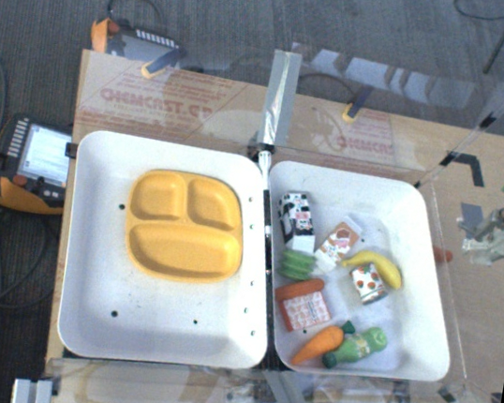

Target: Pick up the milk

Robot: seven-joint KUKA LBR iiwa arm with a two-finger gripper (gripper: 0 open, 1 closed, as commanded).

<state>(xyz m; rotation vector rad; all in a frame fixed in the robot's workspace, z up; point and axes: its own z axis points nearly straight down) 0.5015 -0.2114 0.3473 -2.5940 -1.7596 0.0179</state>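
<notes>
The milk (296, 218) is a small white carton with black cow patches. It lies in the right bin (423, 318), at its upper left close to the wall shared with the left bin. My gripper (490, 241) hangs at the far right of the view, outside the right bin's right rim and well away from the milk. Nothing shows between its fingers.
Around the milk lie a green vegetable (297, 265), a strawberry carton (339, 241), a banana (380, 266), a small can (367, 283), a red box (304, 307), a carrot (317, 346) and a green bottle (358, 346). A yellow divided tray (187, 224) sits in the left bin (86, 293).
</notes>
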